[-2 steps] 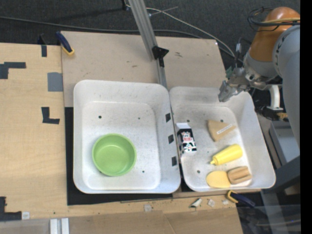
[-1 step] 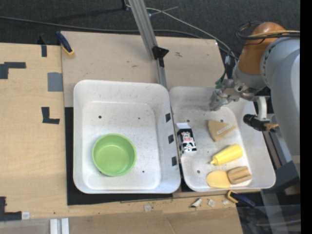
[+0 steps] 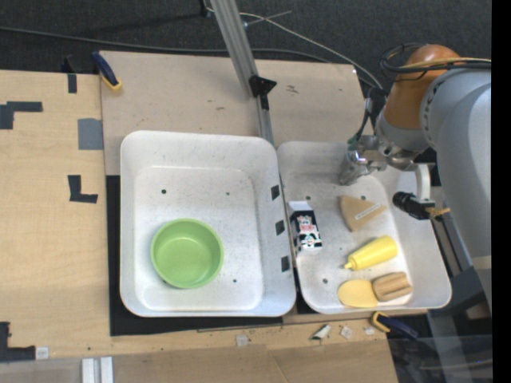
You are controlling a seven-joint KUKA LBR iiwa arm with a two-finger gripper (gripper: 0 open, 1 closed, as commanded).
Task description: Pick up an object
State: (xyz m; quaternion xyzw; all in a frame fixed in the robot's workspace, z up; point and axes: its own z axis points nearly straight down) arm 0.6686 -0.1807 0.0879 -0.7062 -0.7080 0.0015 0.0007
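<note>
Objects for picking lie in the right bin [image 3: 319, 159], all toward its near and right parts: a tan wedge [image 3: 360, 212] sits nearest the bin's middle; a yellow bottle-shaped piece [image 3: 372, 253] lies just nearer the front edge; a pale yellow disc [image 3: 357, 294] and a brown block [image 3: 391, 285] lie touching at the front right corner; a small black-and-white carton [image 3: 305, 231] rests against the bin's left wall. The left bin [image 3: 200, 154] carries a green bowl [image 3: 187, 253] in its front left part.

The gripper [image 3: 351, 168] hangs over the far part of the right bin, close to the floor there, with the grey arm and its orange band [image 3: 415, 86] behind it at the far right corner; nothing shows between its tips, and whether they stand open or closed cannot be told — the metal blurs into one shape from this angle.

By my reading the step in hand is the approach, with no grasp made; the wedge is the closest candidate, just forward of the gripper. The next move would call for shifting toward the front edge until centred over the wedge, descending, and closing across its narrow sides — its sloped faces could let it slip.
</note>
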